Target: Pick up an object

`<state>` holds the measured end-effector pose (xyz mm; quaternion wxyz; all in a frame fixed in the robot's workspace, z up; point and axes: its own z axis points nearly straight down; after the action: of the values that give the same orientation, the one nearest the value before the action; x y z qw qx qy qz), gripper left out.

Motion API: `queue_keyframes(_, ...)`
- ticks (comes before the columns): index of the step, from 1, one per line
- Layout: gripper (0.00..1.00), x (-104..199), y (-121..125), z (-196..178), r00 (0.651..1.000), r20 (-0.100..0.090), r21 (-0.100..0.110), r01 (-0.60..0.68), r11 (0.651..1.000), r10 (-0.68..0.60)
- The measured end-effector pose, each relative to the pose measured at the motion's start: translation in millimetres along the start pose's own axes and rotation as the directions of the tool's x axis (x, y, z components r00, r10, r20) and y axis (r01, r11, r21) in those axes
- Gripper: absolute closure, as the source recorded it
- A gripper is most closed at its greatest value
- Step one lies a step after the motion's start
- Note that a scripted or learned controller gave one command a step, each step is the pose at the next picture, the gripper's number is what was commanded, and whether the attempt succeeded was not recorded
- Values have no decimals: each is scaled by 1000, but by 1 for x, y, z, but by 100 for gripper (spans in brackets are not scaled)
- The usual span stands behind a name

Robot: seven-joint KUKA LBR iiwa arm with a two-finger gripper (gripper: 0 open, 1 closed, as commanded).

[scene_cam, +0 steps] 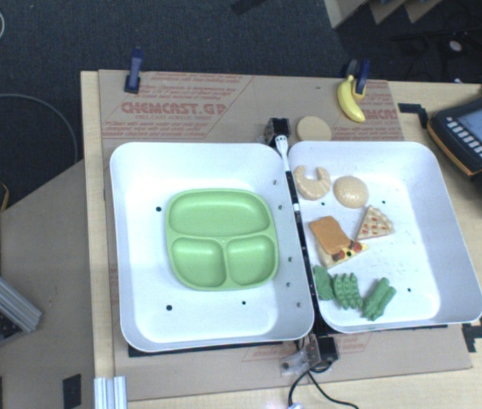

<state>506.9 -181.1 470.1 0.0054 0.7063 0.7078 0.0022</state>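
Observation:
The right bin (433, 220) holds several toy foods. A pale curved piece (312, 182) lies near its top left, with a tan round piece (351, 192) beside it. A pizza slice (375, 224) sits to the right of an orange-brown toast-like piece (332, 239). Two green vegetable pieces (340, 287) (377, 298) lie near the bin's front edge. The left bin (139, 228) holds a green three-compartment plate (221, 238).
A yellow banana (351, 101) and a tan disc (313, 129) lie on the cardboard behind the bins. A blue clamp (134, 70) grips the board's back left edge. An orange-and-black pendant (477, 135) sits at the far right.

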Motion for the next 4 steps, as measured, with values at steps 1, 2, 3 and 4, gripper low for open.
queue_keyframes(1, 0, -44, -21, -68, 1000, 0, 4, -3, 1000, 3)
queue_keyframes(2, 100, -44, -20, -77, 1000, 2, 3, -2, 1000, 2)
queue_keyframes(3, 100, -42, -29, 26, 1000, -7, 16, -4, 1000, 4)
queue_keyframes(4, 100, 5, 4, -69, 1000, -1, 2, 1, 1000, -1)
